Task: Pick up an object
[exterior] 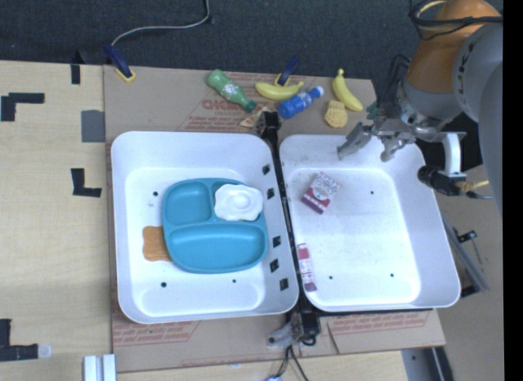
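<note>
In the left white bin lies a blue divided plastic tray, a white fried-egg toy on its upper right corner and a tan toast slice touching its left edge. The right white bin holds a small red-and-white packet near its upper left. Above that bin's far rim, the gripper hangs with fingers spread, holding nothing.

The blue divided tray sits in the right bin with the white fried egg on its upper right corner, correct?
Not quite. The camera view shows the blue divided tray in the left bin, not the right bin. The white fried egg does rest on its upper right corner.
</note>
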Robot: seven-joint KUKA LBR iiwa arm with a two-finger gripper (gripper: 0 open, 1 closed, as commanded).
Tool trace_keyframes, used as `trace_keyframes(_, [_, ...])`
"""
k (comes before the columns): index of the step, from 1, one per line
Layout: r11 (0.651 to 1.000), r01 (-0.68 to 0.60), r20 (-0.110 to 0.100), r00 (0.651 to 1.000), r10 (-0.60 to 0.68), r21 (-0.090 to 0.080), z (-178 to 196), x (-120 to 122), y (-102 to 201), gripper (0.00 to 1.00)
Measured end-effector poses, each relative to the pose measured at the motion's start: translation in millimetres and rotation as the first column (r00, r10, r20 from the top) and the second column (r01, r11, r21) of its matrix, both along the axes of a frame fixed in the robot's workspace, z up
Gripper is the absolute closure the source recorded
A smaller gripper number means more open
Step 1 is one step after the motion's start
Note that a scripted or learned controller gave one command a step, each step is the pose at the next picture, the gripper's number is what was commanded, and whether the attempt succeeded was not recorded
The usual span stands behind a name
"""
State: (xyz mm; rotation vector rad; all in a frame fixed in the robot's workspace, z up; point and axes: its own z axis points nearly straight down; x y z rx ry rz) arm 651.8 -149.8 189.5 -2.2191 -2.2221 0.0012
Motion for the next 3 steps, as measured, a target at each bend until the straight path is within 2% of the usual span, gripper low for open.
trace_keyframes(1, [1.000, 0.000, -0.002, 1.000, 0.000, 0.001, -91, -17, 34, 0.00])
trace_keyframes(2, [1.000, 0.001, 0.004, 1.000, -0.001, -0.003, -103, -41, 54, 0.00])
trace_keyframes(3, [1.000, 0.000, 0.005, 1.000, 0.000, -0.003, -94, -41, 54, 1.00])
